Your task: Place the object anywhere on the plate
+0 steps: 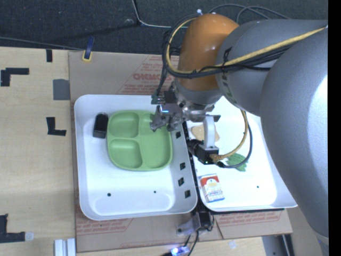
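The arm [266, 73] reached in from the right, its orange band above the wrist, and covered the far part of the right bin [266, 196]. The gripper [166, 119] hung over the near-right edge of the green plate [139, 142], close to the wall where the two bins met. Whether it was open or closed could not be told, nor whether it had hold of anything, because the wrist hid it from above.

The plate, divided into three sections, lay in the left bin [90, 185], toward that bin's far side and nearer its right wall. A small black block [100, 126] sat on the bin floor just beside the plate's left edge, touching or nearly touching its rim but not on it.

In the right bin, a small card or packet with red and white print [211, 188] lay near the bin's left wall toward the front. A green leafy thing [240, 162] lay further back, near the middle, partly under a yellow cable [242, 143] that looped down from the arm. A pale tan object [198, 132] lay close to the left wall at the back, mostly hidden by the wrist.

Both bins rested on a cardboard sheet [128, 73] on the bench.
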`<action>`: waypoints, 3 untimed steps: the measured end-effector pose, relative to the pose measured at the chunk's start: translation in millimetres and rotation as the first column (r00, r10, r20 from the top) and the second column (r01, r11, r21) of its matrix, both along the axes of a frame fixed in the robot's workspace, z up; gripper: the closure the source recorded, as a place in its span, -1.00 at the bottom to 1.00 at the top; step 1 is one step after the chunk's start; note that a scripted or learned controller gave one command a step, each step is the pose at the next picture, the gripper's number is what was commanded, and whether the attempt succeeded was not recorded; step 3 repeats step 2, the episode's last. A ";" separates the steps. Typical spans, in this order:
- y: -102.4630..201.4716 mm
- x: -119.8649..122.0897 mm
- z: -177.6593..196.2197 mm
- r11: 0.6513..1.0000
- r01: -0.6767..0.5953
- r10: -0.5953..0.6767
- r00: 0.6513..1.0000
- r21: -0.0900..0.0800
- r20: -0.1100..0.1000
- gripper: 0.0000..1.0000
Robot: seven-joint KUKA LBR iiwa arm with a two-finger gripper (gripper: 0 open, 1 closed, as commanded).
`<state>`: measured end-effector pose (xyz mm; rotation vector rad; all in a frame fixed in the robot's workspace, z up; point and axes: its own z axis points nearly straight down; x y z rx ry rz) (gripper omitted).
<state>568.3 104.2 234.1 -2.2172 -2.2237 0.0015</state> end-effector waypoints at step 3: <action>8.0 2.7 -13.4 1.000 0.002 -0.002 1.000 -0.002 -0.001 -1.00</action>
